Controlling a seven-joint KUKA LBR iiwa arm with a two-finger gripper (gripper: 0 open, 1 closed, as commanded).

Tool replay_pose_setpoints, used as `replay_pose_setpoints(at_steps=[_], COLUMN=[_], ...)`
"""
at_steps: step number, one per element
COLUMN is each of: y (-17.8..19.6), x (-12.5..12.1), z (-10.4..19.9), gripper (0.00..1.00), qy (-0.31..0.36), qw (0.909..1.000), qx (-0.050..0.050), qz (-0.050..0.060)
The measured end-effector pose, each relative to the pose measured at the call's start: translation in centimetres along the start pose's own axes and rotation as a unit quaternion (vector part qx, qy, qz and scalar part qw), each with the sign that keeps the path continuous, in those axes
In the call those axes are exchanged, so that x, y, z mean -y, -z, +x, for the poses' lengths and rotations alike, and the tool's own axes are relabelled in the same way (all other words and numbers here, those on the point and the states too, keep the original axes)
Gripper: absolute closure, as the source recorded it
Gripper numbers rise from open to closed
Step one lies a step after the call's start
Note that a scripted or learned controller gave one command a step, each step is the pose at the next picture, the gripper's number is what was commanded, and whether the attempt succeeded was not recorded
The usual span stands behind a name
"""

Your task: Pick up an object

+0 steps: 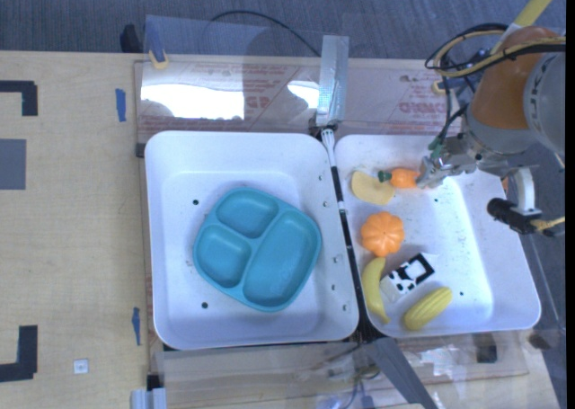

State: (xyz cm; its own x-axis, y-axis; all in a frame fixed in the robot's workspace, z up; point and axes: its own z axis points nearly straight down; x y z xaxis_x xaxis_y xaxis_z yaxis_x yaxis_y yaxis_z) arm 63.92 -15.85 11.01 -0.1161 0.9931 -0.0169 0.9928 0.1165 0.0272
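Right bin [503,308] holds small orange carrot [403,179].

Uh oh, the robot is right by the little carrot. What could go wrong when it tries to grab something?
1. The gripper sits right at the small carrot, which looks tiny and smooth, so it might slip away.
2. The carrot lies next to a pale yellow piece, so the robot could bump that too.
3. It works near the right bin's back wall, so the carrot might get shoved against it.
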Motion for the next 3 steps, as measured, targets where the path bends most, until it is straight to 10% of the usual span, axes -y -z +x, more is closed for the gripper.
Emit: replay_pose_setpoints(at_steps=[1,3], y=[9.2,9.6], x=[-2.2,-3.3], z=[4.1,1.7], gripper=[1.00,1.00], qy=[-0.061,-0.023], qw=[0.9981,0.9997], qx=[-0.007,-0.007], qz=[0.009,0.012])
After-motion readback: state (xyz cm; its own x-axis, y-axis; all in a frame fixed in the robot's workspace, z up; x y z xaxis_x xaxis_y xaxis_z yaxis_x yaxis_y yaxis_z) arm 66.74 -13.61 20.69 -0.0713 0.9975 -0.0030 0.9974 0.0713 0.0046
